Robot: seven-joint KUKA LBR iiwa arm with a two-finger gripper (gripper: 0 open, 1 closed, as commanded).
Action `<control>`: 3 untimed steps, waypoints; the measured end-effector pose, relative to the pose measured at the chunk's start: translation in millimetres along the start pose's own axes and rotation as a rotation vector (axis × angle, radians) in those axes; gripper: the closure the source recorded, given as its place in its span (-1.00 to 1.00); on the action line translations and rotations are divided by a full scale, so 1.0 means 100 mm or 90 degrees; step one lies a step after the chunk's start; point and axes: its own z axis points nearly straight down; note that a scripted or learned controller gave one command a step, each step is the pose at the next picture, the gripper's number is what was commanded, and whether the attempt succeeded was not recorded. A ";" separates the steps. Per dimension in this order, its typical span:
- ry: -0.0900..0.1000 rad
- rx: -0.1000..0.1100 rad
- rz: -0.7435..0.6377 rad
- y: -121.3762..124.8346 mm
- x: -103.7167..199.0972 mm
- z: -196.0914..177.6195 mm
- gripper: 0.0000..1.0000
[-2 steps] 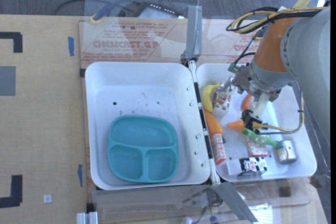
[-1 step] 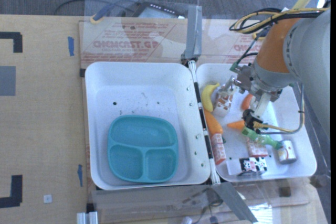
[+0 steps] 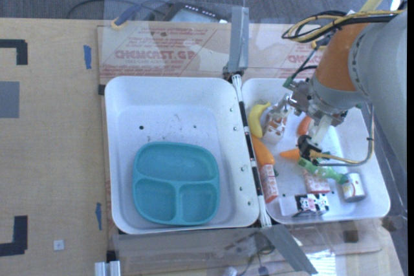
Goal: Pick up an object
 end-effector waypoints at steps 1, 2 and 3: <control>-0.001 0.004 -0.004 0.09 -0.03 0.01 -1.00; -0.003 0.004 0.043 0.10 0.00 0.01 -1.00; -0.019 0.021 0.125 0.23 0.58 -0.76 -1.00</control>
